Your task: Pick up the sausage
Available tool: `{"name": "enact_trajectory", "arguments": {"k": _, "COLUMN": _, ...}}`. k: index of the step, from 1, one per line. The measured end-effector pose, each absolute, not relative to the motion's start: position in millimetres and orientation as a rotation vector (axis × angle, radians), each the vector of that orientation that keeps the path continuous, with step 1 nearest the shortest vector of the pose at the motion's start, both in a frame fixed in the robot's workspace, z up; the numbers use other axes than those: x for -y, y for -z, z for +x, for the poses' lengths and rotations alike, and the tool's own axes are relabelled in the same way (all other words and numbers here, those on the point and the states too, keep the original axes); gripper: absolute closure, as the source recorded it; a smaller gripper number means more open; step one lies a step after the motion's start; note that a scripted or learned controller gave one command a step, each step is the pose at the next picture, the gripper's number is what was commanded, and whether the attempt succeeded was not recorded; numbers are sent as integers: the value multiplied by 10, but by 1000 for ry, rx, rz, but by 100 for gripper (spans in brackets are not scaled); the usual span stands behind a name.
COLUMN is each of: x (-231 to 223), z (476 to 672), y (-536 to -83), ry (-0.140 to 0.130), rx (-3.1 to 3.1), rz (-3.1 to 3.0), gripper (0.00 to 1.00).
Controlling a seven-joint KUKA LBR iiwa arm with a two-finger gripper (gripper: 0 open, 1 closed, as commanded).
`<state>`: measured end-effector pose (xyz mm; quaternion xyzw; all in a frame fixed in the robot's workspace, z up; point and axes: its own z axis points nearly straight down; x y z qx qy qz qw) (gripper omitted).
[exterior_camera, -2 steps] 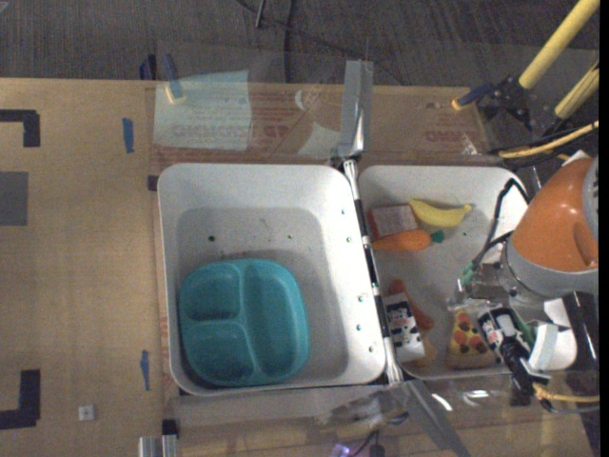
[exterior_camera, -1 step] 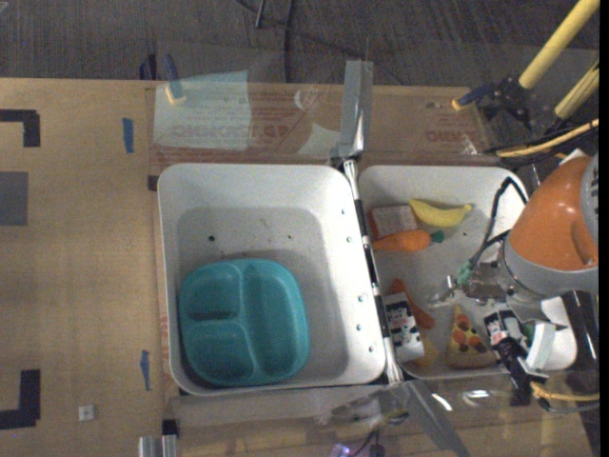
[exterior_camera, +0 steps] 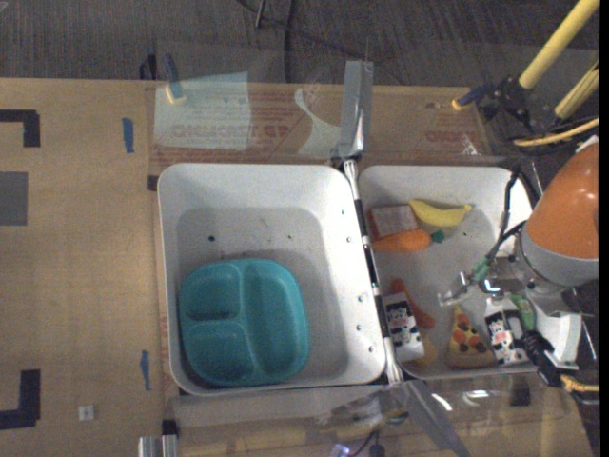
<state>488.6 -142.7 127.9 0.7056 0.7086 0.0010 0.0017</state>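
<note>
The sausage [exterior_camera: 411, 305] lies near the right bin's [exterior_camera: 433, 175] left wall, beside a small carton [exterior_camera: 403, 325]. Bare floor spreads to its right, toward the pizza slice [exterior_camera: 465, 338]. The claw [exterior_camera: 476, 282] hangs over that space; whether it is spread, I cannot tell.

arm: enters from right | gripper [exterior_camera: 468, 286]: low, pointing left

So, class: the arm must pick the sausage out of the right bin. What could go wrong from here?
1. The sausage lies partly under the milk carton, so the gripper might grab or shove the carton instead.
2. The pizza slice and a second carton crowd the same corner, leaving little room.
3. The sausage sits near the bin wall, which could block the approach.
</note>
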Motion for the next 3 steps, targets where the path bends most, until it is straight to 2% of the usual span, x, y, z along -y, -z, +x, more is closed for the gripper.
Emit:
{"name": "enact_trajectory", "arguments": {"k": 1, "x": 1074, "z": 4839, "y": -925, "ry": -9, "rx": -2196, "rz": 2217, "gripper": 0}}
{"name": "enact_trajectory", "arguments": {"k": 2, "x": 1080, "z": 4847, "y": -1015, "ry": -10, "rx": -2191, "rz": 2215, "gripper": 100}}
{"name": "enact_trajectory", "arguments": {"k": 3, "x": 626, "z": 4837, "y": -2402, "ry": 1, "rx": -2141, "rz": 2299, "gripper": 100}}
